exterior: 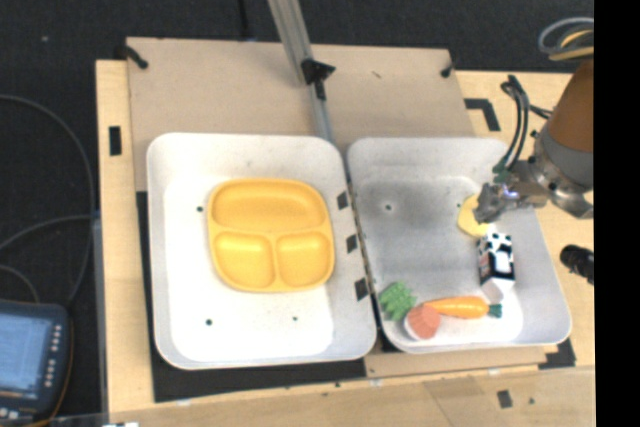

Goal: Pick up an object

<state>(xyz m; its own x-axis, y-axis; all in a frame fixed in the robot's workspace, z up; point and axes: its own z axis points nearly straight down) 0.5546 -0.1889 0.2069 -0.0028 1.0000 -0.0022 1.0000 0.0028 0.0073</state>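
wooden bench (115, 245) with two white bins, yellow tray (270, 233) at left, gripper (492, 202) over yellow piece (469, 218) at right, finger state indiscernible

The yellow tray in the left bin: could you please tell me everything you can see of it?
The yellow tray is a rounded-rectangle dish that looks like smooth moulded plastic. It has three compartments: one long one across the far side and two smaller ones side by side on the near side. It lies flat, open side up, roughly in the middle of the left bin, turned slightly askew to its walls. It rests on the bin floor alone; nothing lies in it and nothing else touches it.
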